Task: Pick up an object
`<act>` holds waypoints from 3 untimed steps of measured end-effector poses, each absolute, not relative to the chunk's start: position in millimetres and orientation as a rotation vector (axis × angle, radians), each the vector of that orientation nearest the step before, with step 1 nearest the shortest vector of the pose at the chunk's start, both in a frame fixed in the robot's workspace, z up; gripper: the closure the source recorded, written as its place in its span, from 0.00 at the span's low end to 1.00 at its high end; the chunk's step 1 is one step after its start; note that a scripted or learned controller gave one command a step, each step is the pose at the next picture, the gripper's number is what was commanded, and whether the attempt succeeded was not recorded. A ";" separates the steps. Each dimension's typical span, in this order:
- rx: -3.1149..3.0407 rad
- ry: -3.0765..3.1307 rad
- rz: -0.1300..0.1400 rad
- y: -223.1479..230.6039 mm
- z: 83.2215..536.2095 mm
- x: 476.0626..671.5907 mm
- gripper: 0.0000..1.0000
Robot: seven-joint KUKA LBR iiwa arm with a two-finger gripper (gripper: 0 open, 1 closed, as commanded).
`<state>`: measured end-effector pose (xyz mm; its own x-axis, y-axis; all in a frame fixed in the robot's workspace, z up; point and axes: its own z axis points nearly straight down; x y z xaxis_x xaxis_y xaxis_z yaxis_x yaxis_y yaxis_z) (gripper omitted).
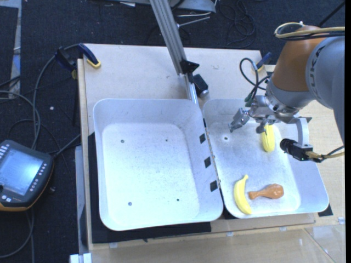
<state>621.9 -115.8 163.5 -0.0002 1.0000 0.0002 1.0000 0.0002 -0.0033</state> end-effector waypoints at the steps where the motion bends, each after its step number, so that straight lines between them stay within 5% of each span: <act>1: -2.219 -2.218 0.005 -122.8 108.1 613.9 0.00; 2: -2.220 -2.221 0.001 -122.4 94.6 613.6 0.00; 3: -2.221 -2.222 0.000 -122.7 105.6 614.1 1.00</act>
